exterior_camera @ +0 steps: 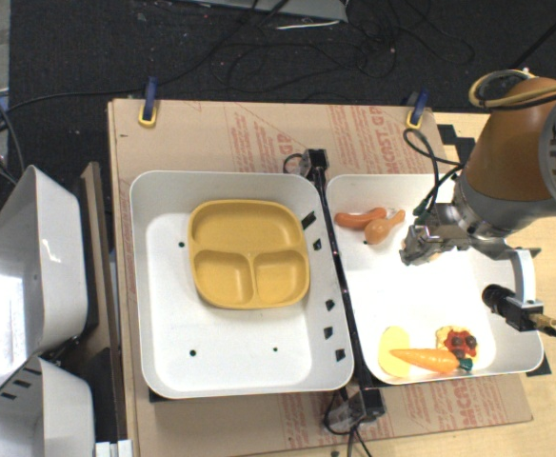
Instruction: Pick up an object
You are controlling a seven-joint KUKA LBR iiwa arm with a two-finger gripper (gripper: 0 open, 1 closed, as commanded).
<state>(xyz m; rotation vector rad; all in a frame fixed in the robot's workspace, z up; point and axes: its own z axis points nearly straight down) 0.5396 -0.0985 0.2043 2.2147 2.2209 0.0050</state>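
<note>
1. In the right-hand bin (506,298), the end effector (419,248) hangs over the upper middle of the floor, coming in from the right under the arm's orange wrist band (516,150). Honestly can't tell if it's spread or pressed together, it's just a dark metal lump from this angle, and I don't see anything pinched in it.

2. Closest candidate by far is the orange sausage-looking toy (359,219) with a rounder peach-colored piece (381,228) touching its right end. They sit just beside the end effector, up and to the left of it in the view, near the bin's top-left corner.

3. The sausage's long axis runs roughly left-right across the view with a slight tilt, so my guess is a grasp would want to close across that, i.e. squeezing front-to-back.

4. Other options are well apart: a carrot (425,358) lying on a yellow piece (392,346) and a small red-and-green thing (460,342), all down by the bin's near edge.

5. The left bin (159,284) just has the yellow divided plate (249,253), not really in play here.

6. So nothing's picked up yet, I reckon; the short hop is up-left.
</note>
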